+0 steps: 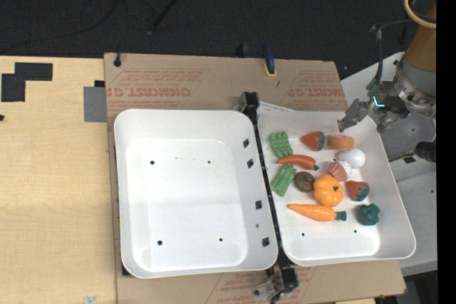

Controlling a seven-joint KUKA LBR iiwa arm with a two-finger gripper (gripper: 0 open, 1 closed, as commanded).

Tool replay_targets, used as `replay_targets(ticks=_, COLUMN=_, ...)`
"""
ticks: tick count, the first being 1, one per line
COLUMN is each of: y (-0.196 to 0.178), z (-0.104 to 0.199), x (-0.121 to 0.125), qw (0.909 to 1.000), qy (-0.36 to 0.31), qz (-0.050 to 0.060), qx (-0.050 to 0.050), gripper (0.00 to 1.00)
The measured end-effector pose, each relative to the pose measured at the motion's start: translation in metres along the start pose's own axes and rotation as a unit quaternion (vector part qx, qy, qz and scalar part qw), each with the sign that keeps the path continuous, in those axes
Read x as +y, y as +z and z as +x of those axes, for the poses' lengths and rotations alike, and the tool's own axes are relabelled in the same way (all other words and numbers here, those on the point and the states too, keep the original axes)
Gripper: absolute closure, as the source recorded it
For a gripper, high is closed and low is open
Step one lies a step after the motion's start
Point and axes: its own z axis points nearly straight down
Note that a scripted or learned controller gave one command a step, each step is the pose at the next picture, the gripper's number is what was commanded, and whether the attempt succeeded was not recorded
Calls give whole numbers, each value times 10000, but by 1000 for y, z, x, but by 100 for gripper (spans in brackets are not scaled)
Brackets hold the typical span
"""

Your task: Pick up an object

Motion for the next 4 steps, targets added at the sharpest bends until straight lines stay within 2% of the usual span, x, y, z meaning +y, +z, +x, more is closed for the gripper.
replay_targets(ticks=1, y=161, z=68, x=-26, qw=10000, qy=-18, qz=35, qx=19, gripper=0)
replay_targets(ticks=2, y=144, z=64, x=-24, qw=10000, qy=12, qz=19, qx=9, gripper=100)
replay_targets(ticks=3, y=-30, z=110, x=-9, qw=10000, qy=-26, qz=-79, qx=0, gripper=100)
replay_targets(ticks=4, y=-89, z=144, x=1, qw=10000, qy=-17, qz=-25, qx=2, gripper=100)
